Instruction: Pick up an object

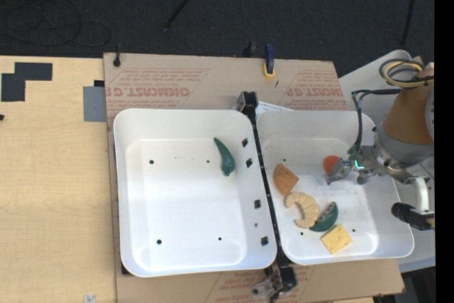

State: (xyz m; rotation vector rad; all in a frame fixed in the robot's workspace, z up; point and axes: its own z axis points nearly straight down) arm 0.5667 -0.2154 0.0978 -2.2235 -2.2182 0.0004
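The black divider (pixel 259 181) between the 2 bins served as the reference. Left of the divider, the left bin (pixel 135 223) held 1 dark green curved object (pixel 225 156), which lay near the divider toward the bin's far side.

Right of the divider, the right bin (pixel 386 248) held 5 objects. A tan wedge (pixel 285 179) lay just beside the divider. A pale croissant-shaped piece (pixel 304 208) lay further right, touching a green crescent (pixel 325 218). A yellow block (pixel 335 239) sat nearer the front rim. A red-orange object (pixel 331 164) lay well right of the divider.

The gripper (pixel 347 170) hung just beside the red-orange object, on its right. Whether the gripper's fingers stood wide, narrow or closed on anything could not be told. The arm (pixel 408 128) entered furthest from the divider.
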